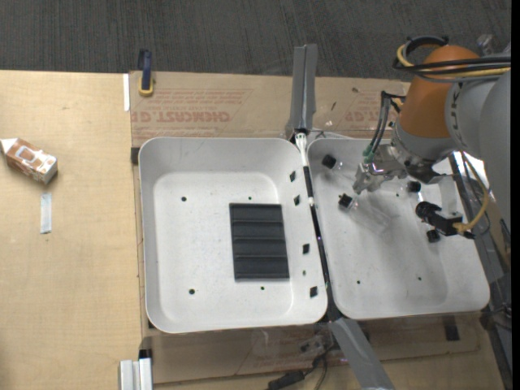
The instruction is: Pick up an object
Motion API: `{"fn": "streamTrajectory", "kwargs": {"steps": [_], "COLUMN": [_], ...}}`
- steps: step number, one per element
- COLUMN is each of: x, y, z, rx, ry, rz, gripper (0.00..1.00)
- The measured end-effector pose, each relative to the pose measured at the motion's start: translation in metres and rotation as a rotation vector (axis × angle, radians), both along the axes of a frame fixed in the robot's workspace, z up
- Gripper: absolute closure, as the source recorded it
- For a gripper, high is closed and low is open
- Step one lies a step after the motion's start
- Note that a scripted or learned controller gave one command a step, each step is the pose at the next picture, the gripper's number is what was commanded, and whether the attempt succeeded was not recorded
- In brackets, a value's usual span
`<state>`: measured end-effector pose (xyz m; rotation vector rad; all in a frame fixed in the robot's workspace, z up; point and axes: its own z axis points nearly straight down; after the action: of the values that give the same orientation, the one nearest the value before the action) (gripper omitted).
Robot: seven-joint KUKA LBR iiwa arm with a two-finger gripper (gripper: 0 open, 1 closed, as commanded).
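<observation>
A black ribbed rectangular block (pixel 260 240) lies flat in the middle of the left bin (pixel 162 218). Two small black pieces rest in the right bin (pixel 390 291): one (pixel 328 162) near its far left corner and one (pixel 344 201) a little nearer the camera. My gripper (pixel 364 179) hangs low over the far part of the right bin, just right of the two small pieces and apart from both. Nothing shows between its tips. The grey arm with its orange band (pixel 426 96) comes in from the right.
A raised divider with small black clips (pixel 307 210) separates the bins. A grey upright post (pixel 304 88) stands behind the divider. On the wooden bench to the left lie a small orange-and-white box (pixel 31 161) and a pale strip (pixel 45 214).
</observation>
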<state>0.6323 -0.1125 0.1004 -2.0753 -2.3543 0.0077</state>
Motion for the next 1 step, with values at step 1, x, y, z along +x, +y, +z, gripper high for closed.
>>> {"fn": "streamTrajectory", "kwargs": {"steps": [1], "x": [0.0007], "y": [0.0005], "z": [0.0006], "rx": [0.0], "ry": [-0.002], "rz": [0.001], "gripper": [0.0]}}
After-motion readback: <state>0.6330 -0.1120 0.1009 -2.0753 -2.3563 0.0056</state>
